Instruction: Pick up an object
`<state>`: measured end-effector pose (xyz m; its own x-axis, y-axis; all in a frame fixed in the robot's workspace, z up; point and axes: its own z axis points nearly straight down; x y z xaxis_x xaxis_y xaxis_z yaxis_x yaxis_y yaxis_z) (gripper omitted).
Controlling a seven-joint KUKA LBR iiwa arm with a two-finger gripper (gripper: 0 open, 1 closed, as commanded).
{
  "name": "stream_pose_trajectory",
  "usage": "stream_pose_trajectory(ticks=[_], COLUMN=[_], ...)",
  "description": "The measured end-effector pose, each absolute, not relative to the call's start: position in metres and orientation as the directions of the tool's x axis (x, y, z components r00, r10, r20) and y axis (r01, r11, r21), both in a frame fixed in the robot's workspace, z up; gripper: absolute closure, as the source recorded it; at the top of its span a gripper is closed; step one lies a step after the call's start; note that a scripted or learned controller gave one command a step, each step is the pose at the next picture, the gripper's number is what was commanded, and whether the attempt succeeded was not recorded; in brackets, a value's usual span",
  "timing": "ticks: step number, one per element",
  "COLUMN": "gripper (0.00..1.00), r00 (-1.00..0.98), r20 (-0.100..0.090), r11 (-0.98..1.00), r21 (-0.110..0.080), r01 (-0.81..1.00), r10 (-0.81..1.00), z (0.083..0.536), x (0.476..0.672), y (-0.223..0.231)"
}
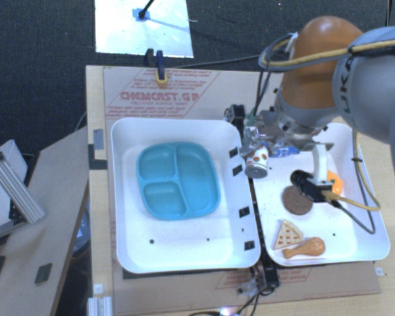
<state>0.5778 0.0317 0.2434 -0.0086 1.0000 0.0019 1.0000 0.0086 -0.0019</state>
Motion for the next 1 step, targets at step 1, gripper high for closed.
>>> stream_pose_trajectory(ticks=[1], gripper=[1.00], r00=[-0.010], r20=[0.002], r11=[0.010], r21=[0.000], r01=[1.000], r10=[1.000], z=[0.2471], x=[0.5655], y=[0.0848])
